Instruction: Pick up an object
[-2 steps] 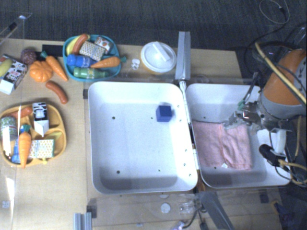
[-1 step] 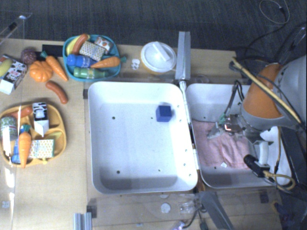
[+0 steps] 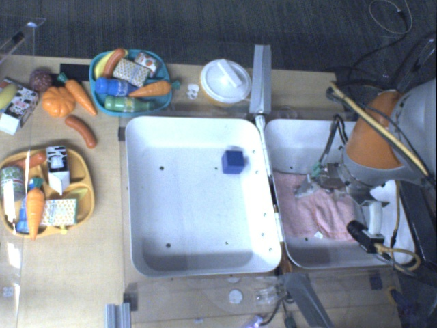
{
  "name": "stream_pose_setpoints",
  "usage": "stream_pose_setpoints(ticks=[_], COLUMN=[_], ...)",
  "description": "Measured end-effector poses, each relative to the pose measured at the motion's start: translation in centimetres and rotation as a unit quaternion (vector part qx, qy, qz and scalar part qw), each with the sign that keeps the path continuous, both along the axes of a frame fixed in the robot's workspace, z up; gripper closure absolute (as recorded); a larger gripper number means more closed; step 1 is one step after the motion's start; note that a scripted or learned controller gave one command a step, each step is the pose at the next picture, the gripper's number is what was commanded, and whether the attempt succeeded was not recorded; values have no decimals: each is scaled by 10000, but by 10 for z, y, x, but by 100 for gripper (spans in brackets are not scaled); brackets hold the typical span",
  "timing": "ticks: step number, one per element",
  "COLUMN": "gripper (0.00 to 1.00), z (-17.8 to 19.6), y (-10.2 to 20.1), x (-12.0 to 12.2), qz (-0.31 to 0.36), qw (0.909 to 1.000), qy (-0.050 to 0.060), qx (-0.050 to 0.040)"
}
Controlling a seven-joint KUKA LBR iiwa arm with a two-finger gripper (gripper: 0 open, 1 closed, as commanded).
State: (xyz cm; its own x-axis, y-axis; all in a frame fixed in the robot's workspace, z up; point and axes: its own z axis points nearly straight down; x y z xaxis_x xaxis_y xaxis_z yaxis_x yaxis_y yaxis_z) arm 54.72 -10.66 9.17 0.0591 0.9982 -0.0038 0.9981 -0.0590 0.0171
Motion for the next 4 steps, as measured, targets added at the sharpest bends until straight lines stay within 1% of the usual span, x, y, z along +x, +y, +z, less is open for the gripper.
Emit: stream_pose_setpoints(ticks=[1,2,3,4], gripper=[0,0,0,0], z=[-1,0,0,0], y=[5,-5,9,-19], x=[49,-25,35,-35], qz=[426,735,223,409], qw=[9991,9973,9998,9992], qy=[-5,-7,-13,-9], qx=[-3,-9,-1,-10])
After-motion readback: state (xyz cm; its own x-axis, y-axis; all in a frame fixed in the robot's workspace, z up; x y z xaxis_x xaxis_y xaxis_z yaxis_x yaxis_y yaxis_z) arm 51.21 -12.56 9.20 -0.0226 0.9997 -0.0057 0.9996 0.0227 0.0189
